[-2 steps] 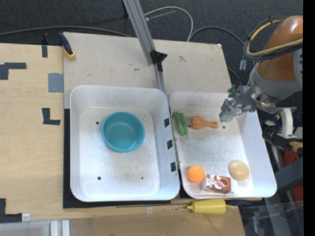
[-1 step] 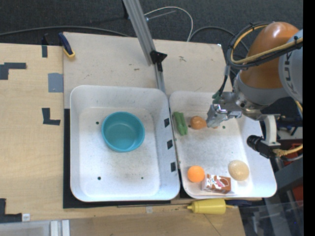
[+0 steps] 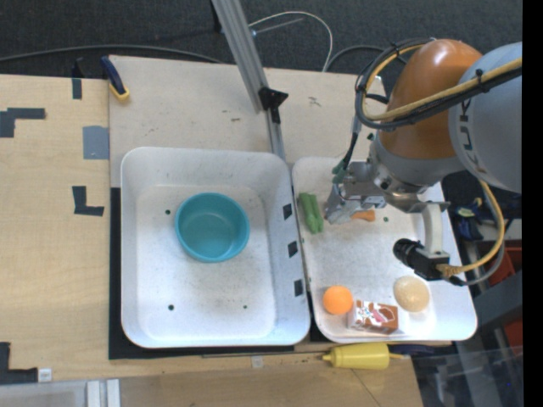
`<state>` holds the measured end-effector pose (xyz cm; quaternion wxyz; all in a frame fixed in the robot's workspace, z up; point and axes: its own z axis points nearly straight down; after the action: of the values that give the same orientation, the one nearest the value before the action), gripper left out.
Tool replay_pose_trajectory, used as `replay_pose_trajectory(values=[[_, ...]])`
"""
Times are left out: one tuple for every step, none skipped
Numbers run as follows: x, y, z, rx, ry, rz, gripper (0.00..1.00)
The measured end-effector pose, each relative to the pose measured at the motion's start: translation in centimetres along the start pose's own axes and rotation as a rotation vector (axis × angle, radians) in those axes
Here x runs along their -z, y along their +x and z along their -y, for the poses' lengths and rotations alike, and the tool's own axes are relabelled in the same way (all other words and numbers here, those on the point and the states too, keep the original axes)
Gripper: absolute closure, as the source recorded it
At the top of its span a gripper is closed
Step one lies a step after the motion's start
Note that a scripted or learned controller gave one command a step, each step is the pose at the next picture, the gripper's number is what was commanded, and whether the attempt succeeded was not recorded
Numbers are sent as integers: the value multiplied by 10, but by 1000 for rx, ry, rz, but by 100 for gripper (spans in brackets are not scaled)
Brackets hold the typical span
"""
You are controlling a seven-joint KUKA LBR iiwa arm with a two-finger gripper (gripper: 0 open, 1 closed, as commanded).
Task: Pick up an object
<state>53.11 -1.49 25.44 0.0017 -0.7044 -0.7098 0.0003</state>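
**Ana:** Orange plastic, a small carrot-like piece (image 3: 365, 216), lies on the floor of the right bin (image 3: 373, 261) near its far end, and the gripper (image 3: 344, 203) is right over it. I take that for the thing being tried for. It touches, or nearly touches, the fingers' right side.

**Ben:** Is it held?

**Ana:** I cannot say so. The fingers (image 3: 333, 210) point down toward the bin floor, but from this slant I cannot tell whether they are spread or pressed together, and the piece shows beside them rather than clearly between them.

**Ben:** What lies around it?

**Ana:** Just to the left, a green pod (image 3: 310, 211) rests against the bin's left wall; it is close enough that a descent drifting left could catch it instead. Well apart, along the near edge, sit an orange ball (image 3: 338, 299), a red-and-white packet (image 3: 374, 315) touching or just beside it, and a pale round piece (image 3: 411, 294). They are scattered loosely, which leaves room for a straight drop from above.

**Ben:** And the other bin?

**Ana:** The left bin (image 3: 144, 312) holds a teal bowl (image 3: 212, 226), upright. A yellow bottle (image 3: 361, 356) lies on the bench in front of the right bin, outside it.

**Ben:** So the pick?

**Ana:** By my judgement, not yet done.
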Motion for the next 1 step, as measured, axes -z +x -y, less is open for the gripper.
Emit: replay_pose_trajectory(values=[[-2, 45, 11, -1, 1, 1, 100]])
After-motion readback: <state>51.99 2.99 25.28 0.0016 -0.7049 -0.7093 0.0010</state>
